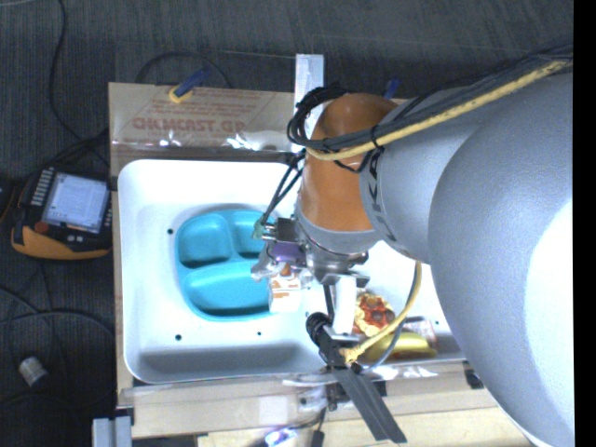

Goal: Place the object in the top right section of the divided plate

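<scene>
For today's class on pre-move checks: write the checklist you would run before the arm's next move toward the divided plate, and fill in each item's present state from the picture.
1. Divided plate inside left bin: ok.
2. Plate's sections free of items where visible: ok.
3. Gripper over the plate's right edge: ok.
4. Object between its fingers: cannot tell; something white and orange sits there.
5. Top right section directly beneath gripper: cannot tell.
6. Packets in right bin lie apart from plate: ok.
</scene>
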You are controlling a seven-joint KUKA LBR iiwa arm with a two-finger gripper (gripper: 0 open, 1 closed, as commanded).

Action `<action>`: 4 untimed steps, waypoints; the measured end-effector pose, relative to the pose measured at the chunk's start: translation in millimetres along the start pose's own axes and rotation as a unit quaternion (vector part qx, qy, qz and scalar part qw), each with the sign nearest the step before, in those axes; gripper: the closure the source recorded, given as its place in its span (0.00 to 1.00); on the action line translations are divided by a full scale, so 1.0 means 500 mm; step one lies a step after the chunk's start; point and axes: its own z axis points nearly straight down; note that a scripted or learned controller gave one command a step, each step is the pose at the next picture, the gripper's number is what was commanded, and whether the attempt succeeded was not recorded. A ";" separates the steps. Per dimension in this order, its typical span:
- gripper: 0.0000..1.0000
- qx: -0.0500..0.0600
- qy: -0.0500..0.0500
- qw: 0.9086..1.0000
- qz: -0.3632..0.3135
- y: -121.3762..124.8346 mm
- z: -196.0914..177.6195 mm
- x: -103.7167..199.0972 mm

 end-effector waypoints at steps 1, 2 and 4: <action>1.00 -0.001 0.000 0.968 -0.252 0.119 -0.034 0.089; 1.00 0.000 0.000 1.000 0.003 0.053 -0.042 -0.017; 1.00 0.001 0.001 1.000 0.012 0.092 0.010 0.001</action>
